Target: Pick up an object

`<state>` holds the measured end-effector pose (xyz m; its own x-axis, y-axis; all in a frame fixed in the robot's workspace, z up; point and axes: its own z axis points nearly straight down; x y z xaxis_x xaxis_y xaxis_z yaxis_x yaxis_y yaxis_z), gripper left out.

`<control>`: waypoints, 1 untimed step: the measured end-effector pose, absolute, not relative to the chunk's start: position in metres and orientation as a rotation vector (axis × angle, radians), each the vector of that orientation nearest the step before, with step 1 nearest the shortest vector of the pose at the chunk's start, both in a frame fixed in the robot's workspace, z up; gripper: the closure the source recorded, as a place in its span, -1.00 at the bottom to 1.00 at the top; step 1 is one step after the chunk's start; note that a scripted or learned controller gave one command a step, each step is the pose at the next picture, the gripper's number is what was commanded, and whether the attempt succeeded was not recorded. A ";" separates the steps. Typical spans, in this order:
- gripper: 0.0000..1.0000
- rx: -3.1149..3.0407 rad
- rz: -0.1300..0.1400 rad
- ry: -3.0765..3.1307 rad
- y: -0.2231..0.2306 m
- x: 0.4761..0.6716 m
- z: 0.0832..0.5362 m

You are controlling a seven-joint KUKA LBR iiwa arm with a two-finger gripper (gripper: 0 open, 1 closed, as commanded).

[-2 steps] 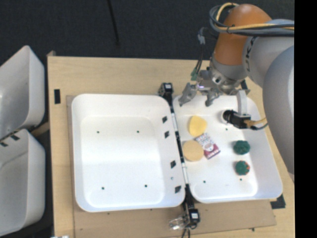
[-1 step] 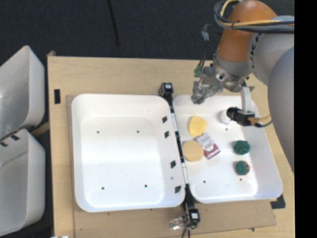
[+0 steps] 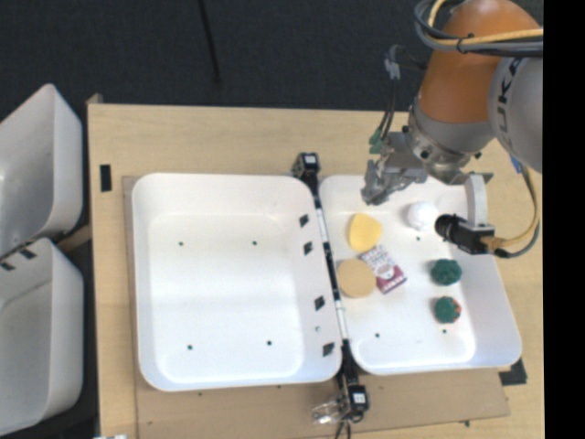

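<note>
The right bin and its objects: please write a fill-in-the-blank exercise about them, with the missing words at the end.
1. The yellow piece lies in the ___ bin.
2. The two round green objects lie near that bin's ___ side.
3. The tool hangs over the bin's ___ end.
4. The small ball is ___ in colour.

Missing words: right; right; far; white

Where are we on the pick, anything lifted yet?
Nothing looks lifted. The gripper sits over the far end of the right bin, with nothing visible between its fingers. The yellow piece, tan disc, small packet, white ball and two green pieces all lie on the bin floor. Left: descend, close on one, raise it.
</note>
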<state>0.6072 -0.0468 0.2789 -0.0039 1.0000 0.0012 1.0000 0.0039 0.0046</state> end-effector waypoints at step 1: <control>1.00 2.208 0.011 2.232 0.029 0.571 0.333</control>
<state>0.5707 0.0288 0.3327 -0.0106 0.9999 0.0032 0.9999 0.0106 0.0064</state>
